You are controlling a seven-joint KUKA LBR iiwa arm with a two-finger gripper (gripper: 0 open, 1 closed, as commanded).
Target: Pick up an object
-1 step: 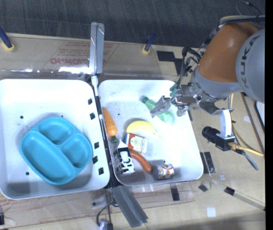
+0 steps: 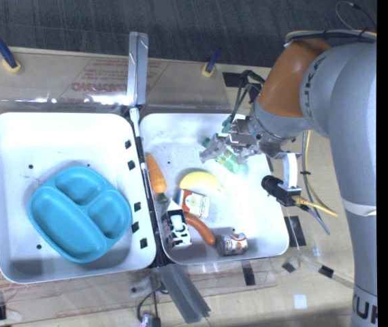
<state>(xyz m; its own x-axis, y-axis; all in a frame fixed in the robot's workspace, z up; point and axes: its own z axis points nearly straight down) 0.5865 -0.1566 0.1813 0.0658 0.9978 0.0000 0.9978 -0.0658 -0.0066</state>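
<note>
My gripper hangs low over the upper middle of the right bin, under the grey wrist and its orange band. A small pale green object lies right at the gripper's tip, partly hidden by it; whether they touch is unclear. Just below and left lies a yellow banana-like piece. An orange carrot rests along the bin's left wall. A red and white carton, a black and white item, a red sausage and a small can sit near the front.
The left bin holds a blue divided plate. A metal divider stands between the bins at the back. Cables and a black fitting hang by the right bin's right wall.
</note>
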